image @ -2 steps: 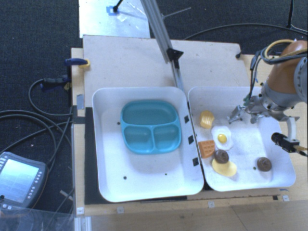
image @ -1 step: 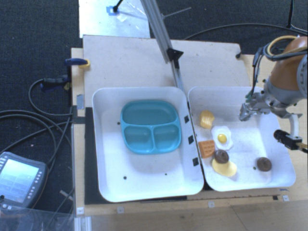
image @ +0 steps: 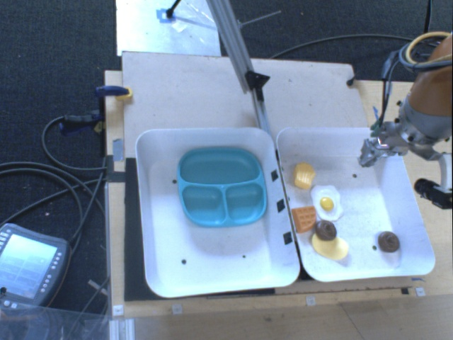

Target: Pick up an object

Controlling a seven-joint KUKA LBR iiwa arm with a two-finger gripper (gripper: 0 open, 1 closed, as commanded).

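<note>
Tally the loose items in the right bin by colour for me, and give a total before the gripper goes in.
Yellow: 2, a small yellow piece and a flat yellow piece
Brown: 2, a brown round piece on the flat yellow one and a brown round piece lying apart
Orange: 1, an orange block
White with yellow centre: 1, a fried egg
Total: 6
</note>
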